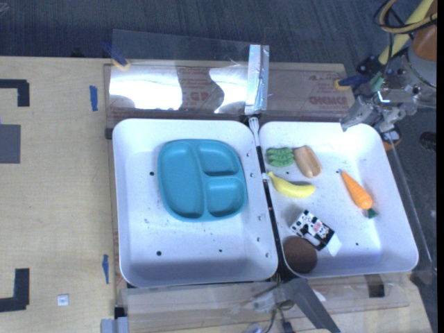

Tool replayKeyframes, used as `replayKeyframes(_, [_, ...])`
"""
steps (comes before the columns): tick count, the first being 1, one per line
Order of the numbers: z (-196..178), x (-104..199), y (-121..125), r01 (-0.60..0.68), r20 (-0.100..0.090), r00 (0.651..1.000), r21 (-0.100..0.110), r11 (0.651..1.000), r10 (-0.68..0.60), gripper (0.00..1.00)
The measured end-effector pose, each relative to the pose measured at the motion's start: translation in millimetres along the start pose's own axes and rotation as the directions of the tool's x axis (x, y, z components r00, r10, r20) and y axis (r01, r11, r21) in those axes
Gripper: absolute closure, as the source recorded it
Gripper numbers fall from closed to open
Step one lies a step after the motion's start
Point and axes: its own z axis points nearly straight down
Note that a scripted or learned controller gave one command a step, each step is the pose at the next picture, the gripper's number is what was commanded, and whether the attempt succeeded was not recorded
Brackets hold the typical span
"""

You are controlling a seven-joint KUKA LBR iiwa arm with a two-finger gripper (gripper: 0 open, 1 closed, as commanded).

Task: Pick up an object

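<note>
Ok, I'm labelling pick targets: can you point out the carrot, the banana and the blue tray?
carrot [356, 190]: camera view, middle of its orange body.
banana [292, 186]: camera view, middle of the yellow curve.
blue tray [180, 179]: camera view, floor of its large left compartment.

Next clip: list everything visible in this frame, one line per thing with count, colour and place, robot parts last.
bins: 2, white, side by side on the bench
divided plate: 1, teal, left bin
green toy vegetable: 1, green, right bin, far left corner
bread roll: 1, tan, beside the green vegetable
banana: 1, yellow, right bin, near the divider
carrot: 1, orange, right bin, right side
patterned packet: 1, black and white, right bin, near side
round brown object: 1, brown, right bin, near left corner
gripper: 1, grey, above the right bin's far right corner
</note>
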Motion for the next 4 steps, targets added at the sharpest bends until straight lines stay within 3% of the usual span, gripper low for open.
replayKeyframes(1, [119, -36, -30, -0.025, 0.0, 1.0, 0.009, 1.0, 0.025, 0.0])
replayKeyframes(2, [174, -46, -38, 0.027, -0.005, 1.0, -0.008, 1.0, -0.027, 0.0])
replayKeyframes(3, [165, -48, -38, 0.025, -0.001, 1.0, -0.01, 1.0, -0.025, 1.0])
replayKeyframes(4, [153, -62, 37, 0.083, 0.001, 0.997, 0.0, 0.997, -0.083, 1.0])
